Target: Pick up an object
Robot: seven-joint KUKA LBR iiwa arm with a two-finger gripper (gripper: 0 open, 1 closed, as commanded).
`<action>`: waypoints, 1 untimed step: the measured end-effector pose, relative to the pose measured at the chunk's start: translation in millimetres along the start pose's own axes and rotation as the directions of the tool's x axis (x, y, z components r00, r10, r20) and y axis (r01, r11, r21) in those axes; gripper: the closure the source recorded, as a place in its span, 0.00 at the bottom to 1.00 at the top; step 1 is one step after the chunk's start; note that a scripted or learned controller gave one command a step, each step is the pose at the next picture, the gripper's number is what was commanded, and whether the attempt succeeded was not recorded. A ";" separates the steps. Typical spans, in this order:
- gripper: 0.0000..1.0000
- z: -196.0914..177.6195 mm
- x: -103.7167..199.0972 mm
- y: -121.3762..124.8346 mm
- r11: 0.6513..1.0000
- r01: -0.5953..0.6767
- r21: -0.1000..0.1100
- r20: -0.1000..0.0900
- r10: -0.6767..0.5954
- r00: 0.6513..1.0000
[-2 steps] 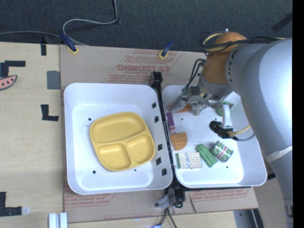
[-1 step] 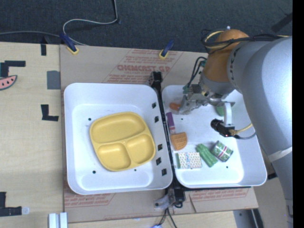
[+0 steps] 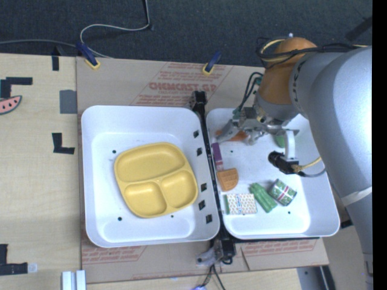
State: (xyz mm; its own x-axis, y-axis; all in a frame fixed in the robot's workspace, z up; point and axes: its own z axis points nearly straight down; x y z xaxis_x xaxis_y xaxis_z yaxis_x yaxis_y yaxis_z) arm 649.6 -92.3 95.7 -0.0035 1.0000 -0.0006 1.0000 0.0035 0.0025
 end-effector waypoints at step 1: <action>1.00 -9.3 0.5 -0.2 1.000 0.001 0.001 -0.001 -0.001 1.000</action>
State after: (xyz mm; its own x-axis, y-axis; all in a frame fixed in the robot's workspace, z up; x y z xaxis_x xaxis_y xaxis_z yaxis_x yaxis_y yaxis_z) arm 649.4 -91.8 105.0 -0.0042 1.0000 0.0002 1.0000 0.0042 0.0013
